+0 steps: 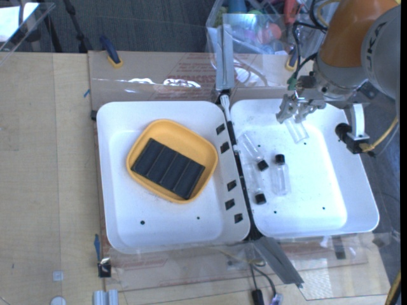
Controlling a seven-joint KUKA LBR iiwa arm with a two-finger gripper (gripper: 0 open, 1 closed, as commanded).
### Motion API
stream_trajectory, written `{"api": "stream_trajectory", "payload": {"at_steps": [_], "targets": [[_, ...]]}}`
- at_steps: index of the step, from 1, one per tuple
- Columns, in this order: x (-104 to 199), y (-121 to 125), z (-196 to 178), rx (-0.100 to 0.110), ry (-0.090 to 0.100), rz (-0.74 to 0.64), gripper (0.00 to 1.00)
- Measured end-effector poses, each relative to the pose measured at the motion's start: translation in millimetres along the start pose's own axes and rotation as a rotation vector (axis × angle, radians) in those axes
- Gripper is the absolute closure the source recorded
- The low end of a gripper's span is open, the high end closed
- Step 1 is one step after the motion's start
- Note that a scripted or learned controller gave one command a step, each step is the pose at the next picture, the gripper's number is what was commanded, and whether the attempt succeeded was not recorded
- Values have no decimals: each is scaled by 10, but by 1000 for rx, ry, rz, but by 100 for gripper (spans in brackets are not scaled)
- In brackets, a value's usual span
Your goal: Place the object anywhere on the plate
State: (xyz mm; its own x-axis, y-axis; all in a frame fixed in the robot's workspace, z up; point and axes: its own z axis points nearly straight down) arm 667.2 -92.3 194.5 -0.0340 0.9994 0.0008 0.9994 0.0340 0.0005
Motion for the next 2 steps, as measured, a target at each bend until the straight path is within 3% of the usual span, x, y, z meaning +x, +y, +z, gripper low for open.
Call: {"api": "stream_trajectory", "payload": {"at_steps": [2], "targets": [[545,15,96,2,1,-488,100]]}}
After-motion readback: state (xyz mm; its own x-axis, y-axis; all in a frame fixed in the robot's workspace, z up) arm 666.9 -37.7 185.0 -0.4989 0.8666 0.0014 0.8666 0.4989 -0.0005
